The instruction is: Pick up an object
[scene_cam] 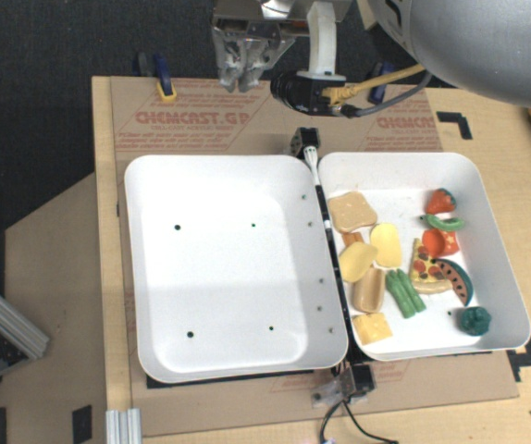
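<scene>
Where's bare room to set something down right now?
The left bin, bordered by the centre divider, is bare white floor. In the right bin, toy food crowds the middle and near side; a bare strip runs along its far rim.

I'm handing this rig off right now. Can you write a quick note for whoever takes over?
Gripper: raised above the bench's far edge, beyond the left bin, nothing visible between its fingers.
Objects: all toy food lies in the right bin, including bread slice, watermelon slice, green beans, cheese cracker, teal piece.
Done: no pick yet.
Left: move to the right bin, grasp one item, lift.
</scene>
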